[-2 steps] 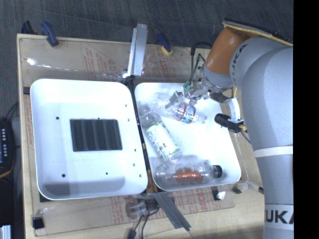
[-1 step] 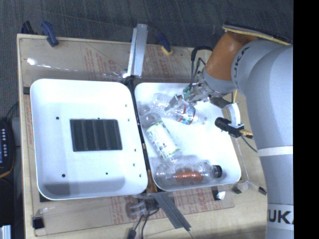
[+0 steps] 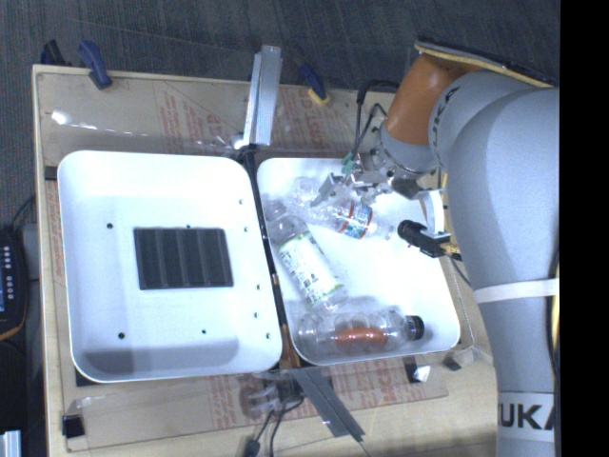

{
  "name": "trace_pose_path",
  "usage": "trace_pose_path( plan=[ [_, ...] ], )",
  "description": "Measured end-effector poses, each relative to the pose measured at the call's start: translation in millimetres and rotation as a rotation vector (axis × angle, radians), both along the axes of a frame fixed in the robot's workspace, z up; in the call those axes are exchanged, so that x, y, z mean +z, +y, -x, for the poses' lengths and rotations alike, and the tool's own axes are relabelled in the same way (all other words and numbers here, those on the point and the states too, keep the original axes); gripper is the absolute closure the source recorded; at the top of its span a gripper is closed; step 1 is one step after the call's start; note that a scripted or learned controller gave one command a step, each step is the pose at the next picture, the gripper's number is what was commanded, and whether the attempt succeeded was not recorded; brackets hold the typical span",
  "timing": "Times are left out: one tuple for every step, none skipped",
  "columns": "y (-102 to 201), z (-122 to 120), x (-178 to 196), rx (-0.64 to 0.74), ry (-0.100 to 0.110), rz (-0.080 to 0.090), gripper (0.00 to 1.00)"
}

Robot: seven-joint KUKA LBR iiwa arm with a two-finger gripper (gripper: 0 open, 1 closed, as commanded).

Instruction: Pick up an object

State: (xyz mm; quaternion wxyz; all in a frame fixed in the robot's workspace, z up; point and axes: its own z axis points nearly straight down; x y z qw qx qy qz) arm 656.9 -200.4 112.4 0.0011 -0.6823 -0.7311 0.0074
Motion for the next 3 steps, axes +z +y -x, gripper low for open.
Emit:
trace_pose_path(
  plan=[
    [9, 1, -3, 0.11, -0.003, 0.003, 0.0],
    [-11, 34, -17, 0.103, -0.014, -0.008, 0.0],
    [-9, 43, -20, 0.126, -0.008, -0.011, 0.0]
  ],
)
